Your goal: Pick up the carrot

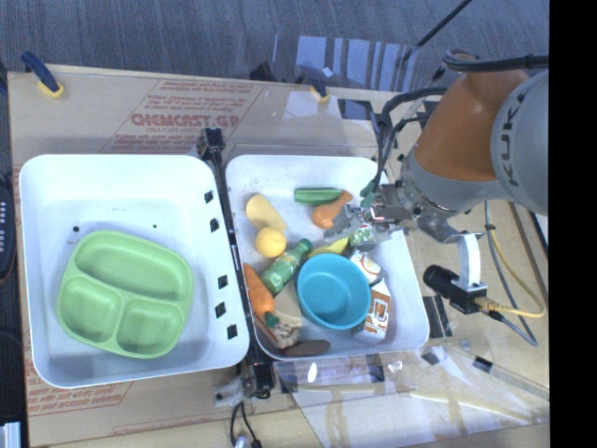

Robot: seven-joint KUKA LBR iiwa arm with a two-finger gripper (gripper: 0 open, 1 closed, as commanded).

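A counter bears two bins; the carrot [258, 290] lies by the right bin's [280, 168] left wall, beside a green bottle [284, 267]; the gripper [366, 220] hovers well apart, aperture unclear; approach along its length, clear of the wall.

Both bins, the left bin [37, 278] and the right bin [308, 168], look like smooth white plastic with a soft sheen, and the green divided tray [124, 293] in the left one is matt plastic. The blue bowl [333, 290] has a glossy plastic look, as do the carrot [259, 292] and the yellow lemon [270, 242]. The bench [168, 110] under the bins looks like matt brown cardboard with red print, and the arm [485, 129] has smooth grey and orange shells.
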